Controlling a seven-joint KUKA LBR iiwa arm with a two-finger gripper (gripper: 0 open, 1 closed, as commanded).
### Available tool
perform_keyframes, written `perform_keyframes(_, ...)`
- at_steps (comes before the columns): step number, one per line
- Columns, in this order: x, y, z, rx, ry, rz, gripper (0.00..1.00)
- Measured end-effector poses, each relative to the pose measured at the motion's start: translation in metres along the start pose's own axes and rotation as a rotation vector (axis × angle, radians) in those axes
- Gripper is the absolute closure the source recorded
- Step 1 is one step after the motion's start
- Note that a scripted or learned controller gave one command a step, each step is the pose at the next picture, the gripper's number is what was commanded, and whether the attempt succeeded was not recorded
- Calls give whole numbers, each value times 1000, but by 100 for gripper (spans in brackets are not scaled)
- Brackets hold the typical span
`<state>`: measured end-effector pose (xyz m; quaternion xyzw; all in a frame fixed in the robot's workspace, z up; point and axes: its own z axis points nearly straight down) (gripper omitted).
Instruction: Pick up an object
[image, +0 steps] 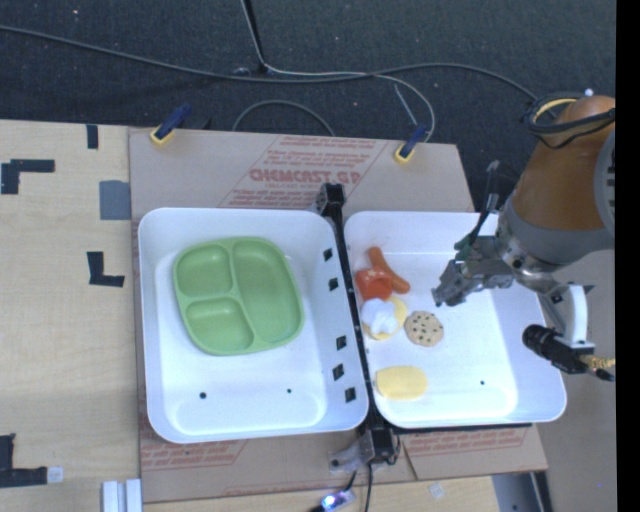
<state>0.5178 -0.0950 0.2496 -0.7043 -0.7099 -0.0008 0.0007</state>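
Note:
In the right bin (500, 400) several small things lie near its left wall: an orange toy (378, 277), a white and yellow piece (382, 318) below it, a round cookie (425, 328) and a yellow oval piece (401, 382) toward the front. My gripper (447, 290) hangs over the middle of this bin, just up and right of the cookie and right of the orange toy. Nothing shows between its fingertips. The dark fingers are too small and merged to tell how they stand.
A green divided plate (238, 294) lies in the left bin (250, 410). A black divider (345, 320) runs between the two bins. The arm's orange band (570, 160) and grey wrist cover the right bin's far right corner. Cables run across the dark floor behind.

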Motion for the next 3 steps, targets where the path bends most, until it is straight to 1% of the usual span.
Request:
perform_keyframes(1, 55, 23, 0, 1, 0, 0, 100)
perform_keyframes(2, 109, 36, 17, 3, -1, 2, 100)
perform_keyframes(3, 167, 56, 16, 1, 0, 0, 100)
